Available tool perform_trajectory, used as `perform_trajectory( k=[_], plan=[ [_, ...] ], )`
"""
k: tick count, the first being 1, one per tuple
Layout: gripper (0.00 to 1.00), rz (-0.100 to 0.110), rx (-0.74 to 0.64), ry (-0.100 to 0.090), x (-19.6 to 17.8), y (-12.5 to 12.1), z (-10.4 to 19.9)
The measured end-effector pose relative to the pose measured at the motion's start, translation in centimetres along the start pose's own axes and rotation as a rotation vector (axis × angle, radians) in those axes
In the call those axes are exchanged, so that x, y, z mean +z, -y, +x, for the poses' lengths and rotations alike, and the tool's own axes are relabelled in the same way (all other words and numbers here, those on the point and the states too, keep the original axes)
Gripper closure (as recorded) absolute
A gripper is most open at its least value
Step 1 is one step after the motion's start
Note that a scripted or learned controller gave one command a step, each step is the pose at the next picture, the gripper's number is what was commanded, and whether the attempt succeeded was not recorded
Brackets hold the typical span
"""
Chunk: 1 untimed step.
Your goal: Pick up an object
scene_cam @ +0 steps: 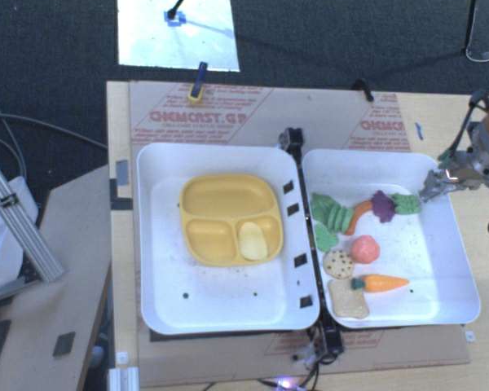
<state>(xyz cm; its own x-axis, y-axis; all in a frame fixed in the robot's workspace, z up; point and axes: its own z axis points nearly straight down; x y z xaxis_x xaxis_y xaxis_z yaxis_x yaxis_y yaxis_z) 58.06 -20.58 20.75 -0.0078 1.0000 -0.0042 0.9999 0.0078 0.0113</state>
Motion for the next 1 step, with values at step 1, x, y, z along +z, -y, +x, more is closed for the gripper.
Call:
perform_trajectory(
  k=[1],
  plan=[
    [1.0,-0.001,0.001,-0.001,-8.05,-1.24,1.62]
  ],
)
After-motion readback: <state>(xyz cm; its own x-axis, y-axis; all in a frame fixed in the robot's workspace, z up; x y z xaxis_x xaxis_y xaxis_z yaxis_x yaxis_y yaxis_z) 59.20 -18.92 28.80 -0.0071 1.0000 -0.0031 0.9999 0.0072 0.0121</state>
